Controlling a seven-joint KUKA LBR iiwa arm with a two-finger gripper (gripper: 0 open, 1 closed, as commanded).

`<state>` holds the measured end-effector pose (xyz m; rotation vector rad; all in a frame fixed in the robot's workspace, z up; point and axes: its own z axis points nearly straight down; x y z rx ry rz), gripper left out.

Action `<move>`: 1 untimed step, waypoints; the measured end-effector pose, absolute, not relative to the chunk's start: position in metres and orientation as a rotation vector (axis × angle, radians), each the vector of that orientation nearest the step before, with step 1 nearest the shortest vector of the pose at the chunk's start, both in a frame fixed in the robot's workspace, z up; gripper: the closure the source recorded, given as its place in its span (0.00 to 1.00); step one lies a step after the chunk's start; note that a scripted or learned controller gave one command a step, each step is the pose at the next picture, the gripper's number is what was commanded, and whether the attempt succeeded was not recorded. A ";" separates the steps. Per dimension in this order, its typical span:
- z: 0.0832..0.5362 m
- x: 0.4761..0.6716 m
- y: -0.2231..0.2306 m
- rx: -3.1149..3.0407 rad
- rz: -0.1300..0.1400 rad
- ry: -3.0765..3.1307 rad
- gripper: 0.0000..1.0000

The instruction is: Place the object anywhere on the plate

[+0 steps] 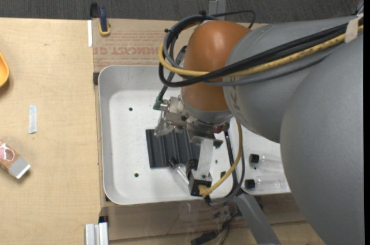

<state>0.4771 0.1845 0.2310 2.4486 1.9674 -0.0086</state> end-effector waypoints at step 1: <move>0.231 0.477 0.185 2.449 -0.009 1.967 0.00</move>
